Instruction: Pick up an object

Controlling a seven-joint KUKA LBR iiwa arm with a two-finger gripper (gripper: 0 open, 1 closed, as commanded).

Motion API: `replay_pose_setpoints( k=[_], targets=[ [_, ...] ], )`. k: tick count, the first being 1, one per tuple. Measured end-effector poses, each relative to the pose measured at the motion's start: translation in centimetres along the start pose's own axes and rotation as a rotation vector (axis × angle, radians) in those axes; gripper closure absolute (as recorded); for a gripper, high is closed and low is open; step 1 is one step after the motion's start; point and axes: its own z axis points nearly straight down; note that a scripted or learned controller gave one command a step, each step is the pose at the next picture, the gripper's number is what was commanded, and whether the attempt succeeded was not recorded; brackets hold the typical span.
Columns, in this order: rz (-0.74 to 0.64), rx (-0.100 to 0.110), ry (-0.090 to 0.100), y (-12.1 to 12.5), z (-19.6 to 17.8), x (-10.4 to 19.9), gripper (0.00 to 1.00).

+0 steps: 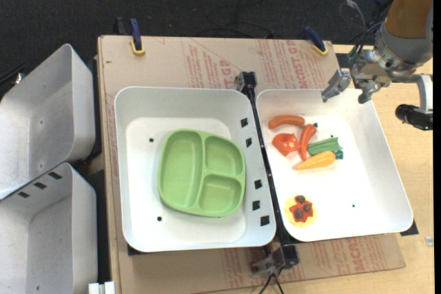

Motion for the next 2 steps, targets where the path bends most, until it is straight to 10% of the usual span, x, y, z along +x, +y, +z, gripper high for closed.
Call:
replay_pose_setpoints(
  k=[2],
  targets=[
    [-0.001, -0.011, -0.002, 0.4, 3.4, -0.1, 0.0]
  ],
)
